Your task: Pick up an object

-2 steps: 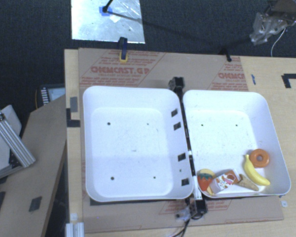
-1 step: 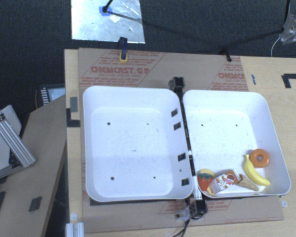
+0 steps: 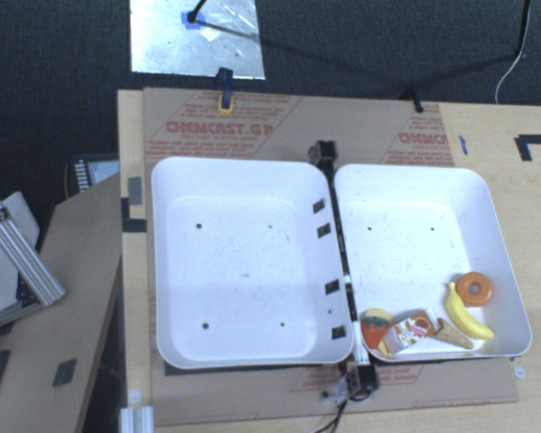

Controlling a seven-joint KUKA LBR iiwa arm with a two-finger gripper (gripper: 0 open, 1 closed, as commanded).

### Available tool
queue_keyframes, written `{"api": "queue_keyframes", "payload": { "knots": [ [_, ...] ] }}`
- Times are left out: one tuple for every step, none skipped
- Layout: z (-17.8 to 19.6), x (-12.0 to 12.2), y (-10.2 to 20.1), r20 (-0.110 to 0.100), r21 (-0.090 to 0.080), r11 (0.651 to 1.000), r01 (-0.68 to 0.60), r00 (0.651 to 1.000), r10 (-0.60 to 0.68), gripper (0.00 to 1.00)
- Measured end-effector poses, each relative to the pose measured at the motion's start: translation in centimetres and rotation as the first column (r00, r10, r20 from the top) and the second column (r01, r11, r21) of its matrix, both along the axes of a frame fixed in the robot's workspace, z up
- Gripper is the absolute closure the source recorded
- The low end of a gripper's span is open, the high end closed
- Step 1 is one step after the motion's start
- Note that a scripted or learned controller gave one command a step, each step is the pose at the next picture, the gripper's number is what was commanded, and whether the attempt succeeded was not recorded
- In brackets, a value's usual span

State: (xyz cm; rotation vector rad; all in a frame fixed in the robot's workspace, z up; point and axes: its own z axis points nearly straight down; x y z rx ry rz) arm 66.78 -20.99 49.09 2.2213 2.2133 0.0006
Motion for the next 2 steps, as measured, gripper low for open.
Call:
{"api": "queue_keyframes", "payload": {
  "knots": [
    [-0.1, 0.1, 0.4, -0.001, 0.002, 1.000, -0.005, 1.000, 0.005, 0.00],
    [4.4, -6.0, 1.2, 0.002, 0.002, 1.000, -0.002, 1.000, 0.002, 0.00]
  ]
}}
